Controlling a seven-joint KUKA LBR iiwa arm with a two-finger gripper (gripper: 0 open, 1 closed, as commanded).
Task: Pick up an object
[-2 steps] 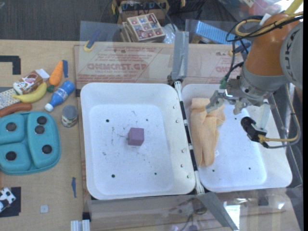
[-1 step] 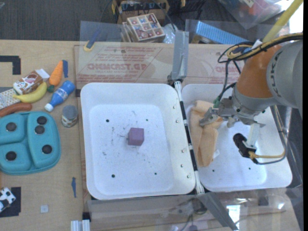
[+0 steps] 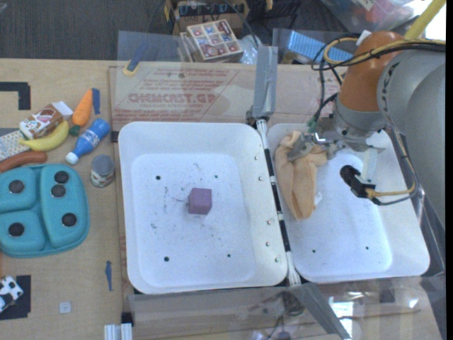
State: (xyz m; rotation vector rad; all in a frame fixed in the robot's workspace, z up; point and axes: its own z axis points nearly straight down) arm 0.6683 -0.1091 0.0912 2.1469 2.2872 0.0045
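Bench: light wood (image 3: 49, 76), bearing two shallow white bins side by side, clutter of boxes behind on dark floor.
Arm: grey with orange band (image 3: 371, 69), reaching in from the right, wrist bent down over the far left corner of the right bin (image 3: 368, 253).
Gripper (image 3: 309, 142): low over the top end of a tan cloth (image 3: 300, 179), touching it or just above.
Fingers: hidden by wrist and cloth folds; cannot tell how far apart, nor whether any cloth sits between them.
Cloth: crumpled, lying lengthwise along the right bin's left wall, upper end bunched under the gripper.
Left bin (image 3: 141, 253): purple cube (image 3: 199, 200) near the middle, well apart from the gripper.
Cable: black, looping from the wrist over the right bin (image 3: 361, 183).
Beside left bin: teal tray (image 3: 39, 207), small can (image 3: 102, 170), blue bottle (image 3: 88, 139), banana (image 3: 46, 139), carrot (image 3: 83, 108).
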